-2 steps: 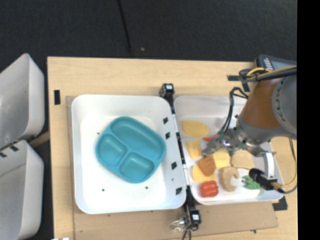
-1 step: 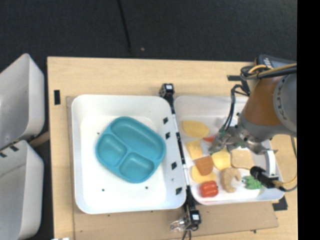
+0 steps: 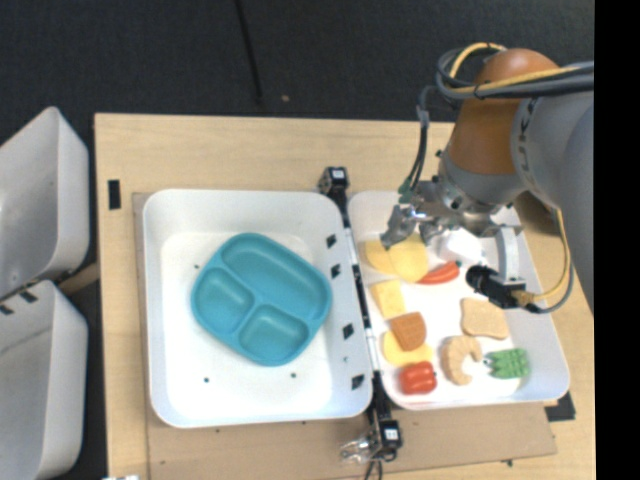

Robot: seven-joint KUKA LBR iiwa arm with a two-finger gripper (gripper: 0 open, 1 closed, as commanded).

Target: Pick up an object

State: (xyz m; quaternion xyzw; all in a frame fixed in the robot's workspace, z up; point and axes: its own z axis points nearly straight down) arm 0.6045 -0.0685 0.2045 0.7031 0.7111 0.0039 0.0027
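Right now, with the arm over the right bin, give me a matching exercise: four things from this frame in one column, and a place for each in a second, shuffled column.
Things:
1. blue divided plate
2. green toy
3. red pepper
4. claw

Places:
A. near edge of the right bin, beside the divider
B. far end of the right bin, above the pale yellow piece
C. middle of the left bin
D. near right corner of the right bin

Pairs: 1-C, 2-D, 3-A, 4-B
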